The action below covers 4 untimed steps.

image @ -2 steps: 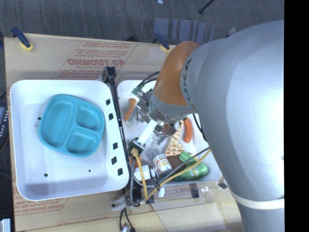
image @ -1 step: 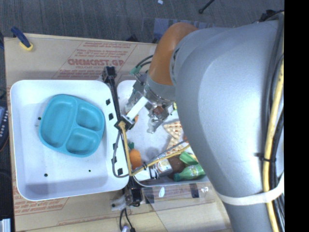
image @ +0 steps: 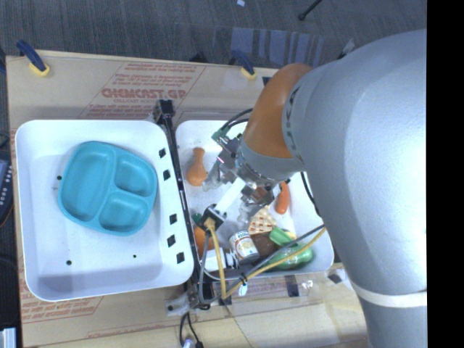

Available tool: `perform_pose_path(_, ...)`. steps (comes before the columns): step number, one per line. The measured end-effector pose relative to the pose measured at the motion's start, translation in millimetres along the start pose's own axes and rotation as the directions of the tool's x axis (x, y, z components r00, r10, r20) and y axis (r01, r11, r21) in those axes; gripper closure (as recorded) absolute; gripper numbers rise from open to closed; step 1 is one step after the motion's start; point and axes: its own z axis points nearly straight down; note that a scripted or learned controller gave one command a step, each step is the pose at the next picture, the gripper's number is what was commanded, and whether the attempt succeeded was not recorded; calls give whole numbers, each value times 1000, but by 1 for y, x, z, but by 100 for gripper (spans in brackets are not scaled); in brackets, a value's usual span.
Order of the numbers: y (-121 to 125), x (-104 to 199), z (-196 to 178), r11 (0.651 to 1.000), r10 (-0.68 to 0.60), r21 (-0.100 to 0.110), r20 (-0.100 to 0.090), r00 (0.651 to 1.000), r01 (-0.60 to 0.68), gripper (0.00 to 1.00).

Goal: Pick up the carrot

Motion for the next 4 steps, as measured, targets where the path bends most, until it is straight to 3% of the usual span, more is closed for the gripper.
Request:
perform_pose_path(1, 81, -2, 35, 986, 166, 0, -3, 986, -166, 0)
perform_pose_path(2, 62, -35, 96, 983, 186, 0, -14, 982, -186, 0)
perform_pose_path(3, 48, 36, -7, 983, 186, -1, -18, 982, -186, 0)
perform_pose_path(4, 118, 48, -64, 981, -192, -8, -7, 981, 192, 0)
